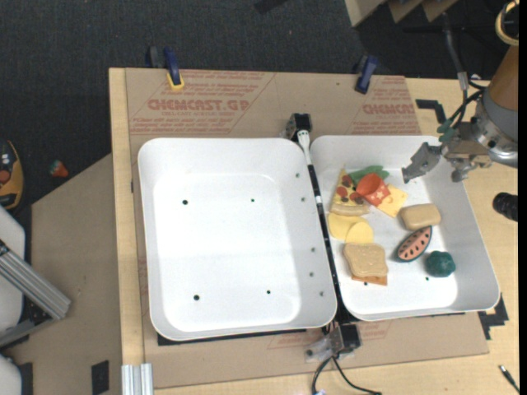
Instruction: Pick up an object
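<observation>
Hovering over the upper right part of the right bin (482, 257), gripper (436, 161) hanging above the white floor, nothing between its prongs; whether spread or pressed together, impossible to tell from this angle. Lying below and to the left, well apart from it, toy food: pizza slice (362, 189), bread roll (420, 216), watermelon wedge (413, 244), toast (366, 262), green lump (440, 262). Judging by this, approaching, not yet grasping. Needing next: shifting over one piece, probably the bread roll nearest, then descending squarely.
</observation>
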{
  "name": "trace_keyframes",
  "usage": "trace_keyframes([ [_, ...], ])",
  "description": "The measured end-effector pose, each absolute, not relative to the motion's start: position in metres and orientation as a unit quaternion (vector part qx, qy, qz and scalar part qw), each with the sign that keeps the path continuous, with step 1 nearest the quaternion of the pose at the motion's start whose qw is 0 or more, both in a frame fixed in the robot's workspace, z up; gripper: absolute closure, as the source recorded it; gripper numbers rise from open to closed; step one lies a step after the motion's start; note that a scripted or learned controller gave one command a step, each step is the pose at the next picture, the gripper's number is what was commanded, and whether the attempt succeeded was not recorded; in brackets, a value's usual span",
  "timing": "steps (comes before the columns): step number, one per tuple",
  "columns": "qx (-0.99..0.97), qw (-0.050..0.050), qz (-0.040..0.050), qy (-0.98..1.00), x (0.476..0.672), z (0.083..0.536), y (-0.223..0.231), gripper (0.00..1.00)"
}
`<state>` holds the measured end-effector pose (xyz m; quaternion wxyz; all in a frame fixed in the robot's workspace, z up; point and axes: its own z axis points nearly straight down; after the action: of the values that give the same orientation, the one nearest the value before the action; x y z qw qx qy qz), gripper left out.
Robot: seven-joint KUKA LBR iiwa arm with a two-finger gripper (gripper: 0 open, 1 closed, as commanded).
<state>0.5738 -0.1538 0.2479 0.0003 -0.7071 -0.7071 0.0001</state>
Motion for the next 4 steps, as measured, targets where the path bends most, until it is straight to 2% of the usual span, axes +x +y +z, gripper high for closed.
trace_keyframes([
  [1, -0.706, 0.006, 0.0026, -0.709, 0.543, 0.138, -0.102, 0.0],
  [2, -0.707, -0.001, -0.0002, -0.707, 0.581, 0.082, -0.116, 0.0],
  [3, -0.706, -0.001, -0.0009, -0.708, 0.616, 0.085, -0.096, 0.0],
  [4, -0.711, 0.023, 0.0188, -0.703, 0.647, 0.079, -0.106, 0.0],
])
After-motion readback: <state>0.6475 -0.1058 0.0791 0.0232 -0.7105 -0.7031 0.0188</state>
